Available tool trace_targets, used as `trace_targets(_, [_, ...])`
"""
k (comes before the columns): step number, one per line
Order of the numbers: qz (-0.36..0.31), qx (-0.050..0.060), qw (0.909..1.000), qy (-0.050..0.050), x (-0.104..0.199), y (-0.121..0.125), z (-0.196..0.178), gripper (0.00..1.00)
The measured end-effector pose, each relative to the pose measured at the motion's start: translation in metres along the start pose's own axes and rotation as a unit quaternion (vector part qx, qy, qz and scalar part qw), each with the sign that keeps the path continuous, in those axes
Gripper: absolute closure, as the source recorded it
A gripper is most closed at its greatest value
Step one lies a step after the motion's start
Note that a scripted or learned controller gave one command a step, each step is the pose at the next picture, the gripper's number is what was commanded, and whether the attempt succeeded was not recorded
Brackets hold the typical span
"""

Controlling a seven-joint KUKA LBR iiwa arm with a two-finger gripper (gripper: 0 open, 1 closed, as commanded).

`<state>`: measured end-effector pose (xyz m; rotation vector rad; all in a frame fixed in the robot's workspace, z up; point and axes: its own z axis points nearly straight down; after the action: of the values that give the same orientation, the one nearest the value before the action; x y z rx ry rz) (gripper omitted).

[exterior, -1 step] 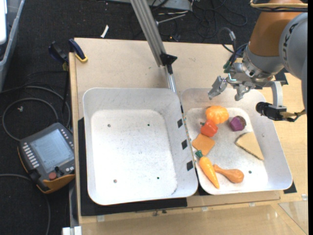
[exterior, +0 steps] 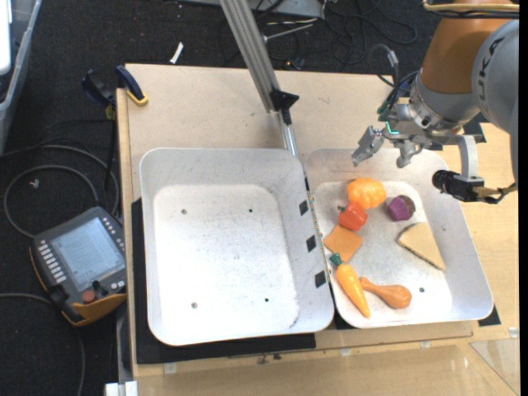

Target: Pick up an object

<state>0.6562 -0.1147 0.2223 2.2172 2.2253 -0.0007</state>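
Two white bins sit side by side on the bench (exterior: 214, 110): the left bin (exterior: 219, 242) and the right bin (exterior: 462, 291). All the toys lie in the right bin. A yellow-orange pepper (exterior: 365, 192) is near its 11 o'clock corner, with a small red pepper (exterior: 352, 218) touching it just below at 7 o'clock. A purple piece (exterior: 400, 208) lies just to the 3 o'clock side of the yellow-orange one, apart from it. An orange wedge (exterior: 343, 242) rests below the red pepper, against the bin's left wall. A tan wedge (exterior: 421, 247) lies toward 3 o'clock in the bin. At the 6 o'clock end, a carrot (exterior: 351, 287) with a green top lies slanted, and an orange drumstick (exterior: 386, 293) lies beside it, their near ends close together.

The gripper (exterior: 385, 148) hangs above the right bin's far rim, at 12 o'clock from the yellow-orange pepper and clear of it. Its fingers are spread apart, and nothing sits between them. The arm (exterior: 466, 56) reaches in from 2 o'clock.

A slanted metal pole (exterior: 252, 48) crosses the bench from 12 o'clock, ending between the bins. A pendant (exterior: 82, 258) lies on the floor at 9 o'clock.
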Motion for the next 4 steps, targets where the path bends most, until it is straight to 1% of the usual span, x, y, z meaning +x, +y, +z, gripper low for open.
trace_targets(1, [0.0, 0.002, 1.0, 0.0, 0.004, 0.002, 0.044, 0.0])
trace_targets(2, [0.002, 0.002, 1.0, 0.0, 0.001, -0.008, 0.1, 0.0])
trace_targets(3, [0.002, 0.001, 1.0, 0.0, 0.002, -0.009, 0.129, 0.0])
trace_targets(4, [0.002, -0.001, 1.0, 0.0, 0.002, -0.007, 0.117, 1.0])
